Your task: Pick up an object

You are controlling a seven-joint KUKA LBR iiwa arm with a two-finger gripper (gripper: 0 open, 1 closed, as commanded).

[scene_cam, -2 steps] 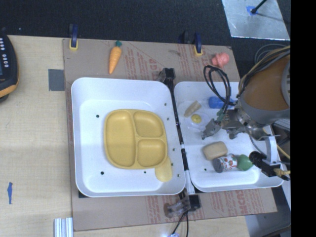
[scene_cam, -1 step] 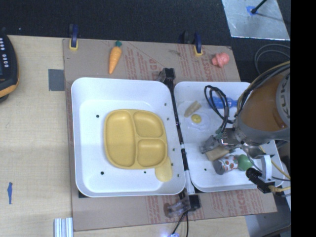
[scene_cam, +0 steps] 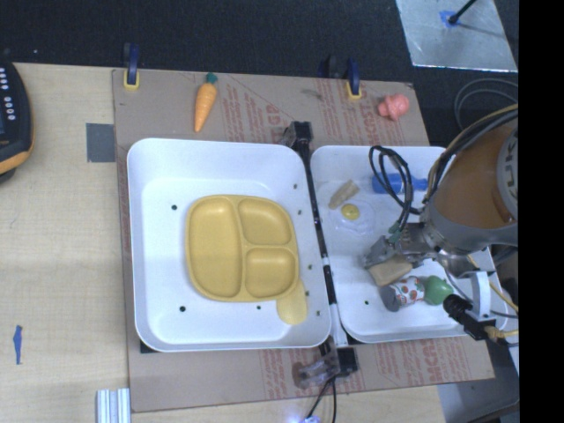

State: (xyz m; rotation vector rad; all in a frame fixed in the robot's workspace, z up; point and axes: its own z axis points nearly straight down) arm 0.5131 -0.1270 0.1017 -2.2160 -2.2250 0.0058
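My gripper (scene_cam: 385,252) is low inside the right bin (scene_cam: 352,324), near its middle, with the grey arm and its orange band (scene_cam: 471,183) reaching in from the right. A tan block (scene_cam: 389,271) lies right under the gripper, touching or nearly touching it. Just below it lie a small patterned can (scene_cam: 402,293) and a green piece (scene_cam: 435,289). A fried-egg toy (scene_cam: 352,211) and a tan wedge (scene_cam: 344,193) sit toward the bin's upper left. A blue object (scene_cam: 386,183) rests at the far side, partly behind a black cable (scene_cam: 392,170).
The left bin (scene_cam: 154,236) holds a yellow divided plate (scene_cam: 240,245) with a yellow lump (scene_cam: 293,305) at its lower right corner. On the cardboard behind the bins lie a toy carrot (scene_cam: 204,102) and a pink object (scene_cam: 394,106). A black device (scene_cam: 11,117) sits at the far left.
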